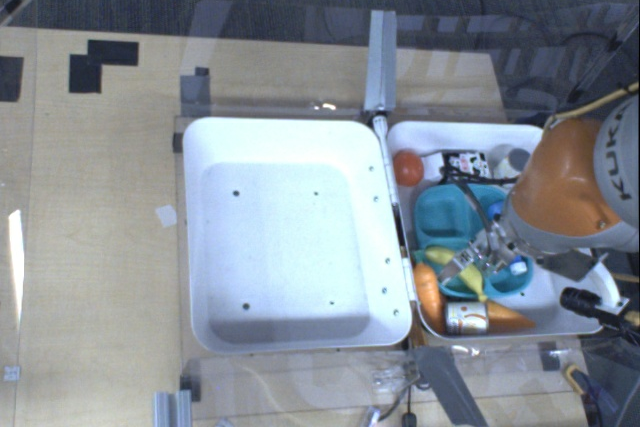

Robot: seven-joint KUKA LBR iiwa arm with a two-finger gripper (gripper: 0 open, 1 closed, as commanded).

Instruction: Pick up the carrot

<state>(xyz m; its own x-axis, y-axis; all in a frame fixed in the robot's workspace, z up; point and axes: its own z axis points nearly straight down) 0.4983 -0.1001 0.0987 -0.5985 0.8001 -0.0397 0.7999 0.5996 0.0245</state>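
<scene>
While the grey arm's two-finger tool (pixel 487 255) hangs over the teal plastic bowl (pixel 447 218) in the right-hand white bin (pixel 575 320), its opening cannot be told. Just left of the bowl's near rim, the tapered orange carrot (pixel 428 289) lies beside the bin's left wall, long axis running toward the table's front edge, below-left of the tool, beside a small metal can (pixel 466 318).

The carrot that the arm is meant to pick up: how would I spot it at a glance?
Look at the right-hand bin, the crowded one under the arm. Along its left wall, near the front, lies the carrot, a smooth orange cone. It sits just left of a small metal can; unlike the round orange-red ball further back, it is long and tapered.
</scene>
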